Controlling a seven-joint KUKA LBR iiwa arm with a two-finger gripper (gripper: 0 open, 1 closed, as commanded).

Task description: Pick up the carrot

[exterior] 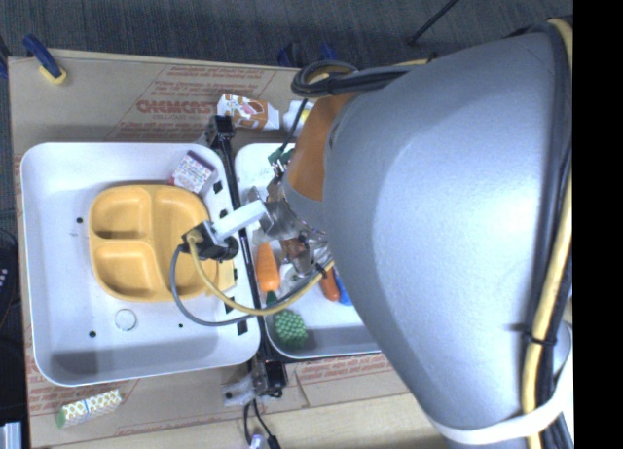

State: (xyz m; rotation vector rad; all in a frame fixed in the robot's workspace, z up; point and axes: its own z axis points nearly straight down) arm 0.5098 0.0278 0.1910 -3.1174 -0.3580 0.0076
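The carrot [267,267] lies in the right-hand bin [321,342], close against the wall it shares with the left-hand bin [58,243], its length running roughly along that wall. Just beside it is a second orange piece [333,286], partly under the arm [458,223], and below them a green knobbly ball [289,326].

The risks here are mostly about crowding. The carrot sits so near the dividing wall that a descending gripper could strike the rim or land with one side on the wall instead of beside the carrot, pushing it away. A closing grasp could also take the neighbouring orange piece, or nudge the green ball. A yellow cable [209,306] loops over the divider and across the left-hand bin, passing next to the carrot; it could snag or drag across things as the arm shifts.

The gripper [292,243] appears to hang over the right-hand bin near the carrot's upper end, though the arm's bulk and wrist hardware hide most of it. Its opening cannot be made out, nor whether it touches or grasps anything.
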